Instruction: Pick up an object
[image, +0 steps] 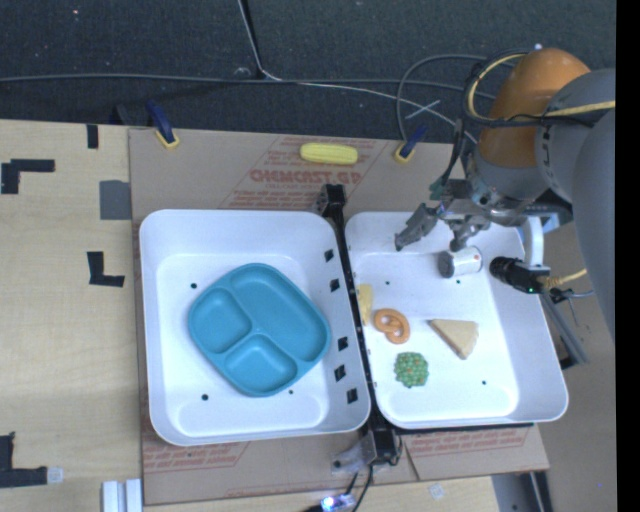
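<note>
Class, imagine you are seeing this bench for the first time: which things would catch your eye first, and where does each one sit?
The blue divided plate stands out most, lying in the left bin. Next is the arm's orange band at top right, with the gripper above the back of the right bin. In that bin lie a pretzel, a green lump and a pale wedge; a yellow piece rests on the cardboard behind the bins.

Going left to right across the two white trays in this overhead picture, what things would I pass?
Blue divided plate in the left bin → pale yellow piece by the divider → pretzel → green lump → tan wedge.
</note>
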